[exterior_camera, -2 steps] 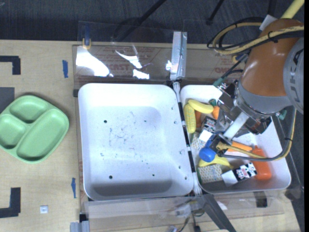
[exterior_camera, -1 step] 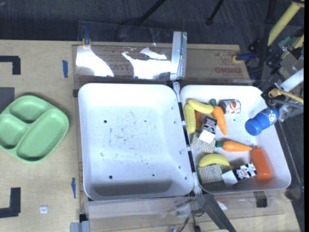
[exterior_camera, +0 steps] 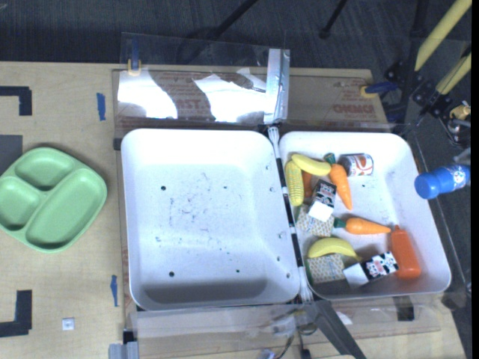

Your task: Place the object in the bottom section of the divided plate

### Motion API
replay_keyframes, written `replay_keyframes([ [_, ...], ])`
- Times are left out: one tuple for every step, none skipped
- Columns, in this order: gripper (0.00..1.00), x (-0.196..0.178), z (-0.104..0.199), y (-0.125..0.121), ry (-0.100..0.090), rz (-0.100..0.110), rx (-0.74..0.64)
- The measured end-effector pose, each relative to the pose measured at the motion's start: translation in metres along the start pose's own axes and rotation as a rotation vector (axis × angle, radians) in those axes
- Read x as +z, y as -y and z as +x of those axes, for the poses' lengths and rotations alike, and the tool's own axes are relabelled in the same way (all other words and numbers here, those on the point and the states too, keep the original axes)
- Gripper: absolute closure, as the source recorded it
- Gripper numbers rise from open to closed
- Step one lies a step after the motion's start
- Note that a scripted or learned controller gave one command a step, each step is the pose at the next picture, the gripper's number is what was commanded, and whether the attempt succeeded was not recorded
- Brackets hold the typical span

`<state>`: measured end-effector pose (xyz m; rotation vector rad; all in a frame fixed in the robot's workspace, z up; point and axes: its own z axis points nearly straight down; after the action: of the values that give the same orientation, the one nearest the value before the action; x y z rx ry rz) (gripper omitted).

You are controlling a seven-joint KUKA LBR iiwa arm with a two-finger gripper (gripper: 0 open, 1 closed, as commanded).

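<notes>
So far nothing lies in the plate (exterior_camera: 51, 199), which sits on the counter (exterior_camera: 60, 111) left of the bins, its large bottom section bare. The candidate objects, among them a banana (exterior_camera: 310, 164), carrots (exterior_camera: 364, 226) and a can (exterior_camera: 356, 164), crowd the right bin (exterior_camera: 426, 200). The picking and the placing are both left to do. The tool's state cannot be told.
</notes>
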<state>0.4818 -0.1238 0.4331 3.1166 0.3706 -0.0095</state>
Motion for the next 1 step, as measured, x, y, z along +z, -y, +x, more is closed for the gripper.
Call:
replay_keyframes([
  [1.0,0.0105,-0.0175,-0.0714,-0.001,0.0,0.033],
])
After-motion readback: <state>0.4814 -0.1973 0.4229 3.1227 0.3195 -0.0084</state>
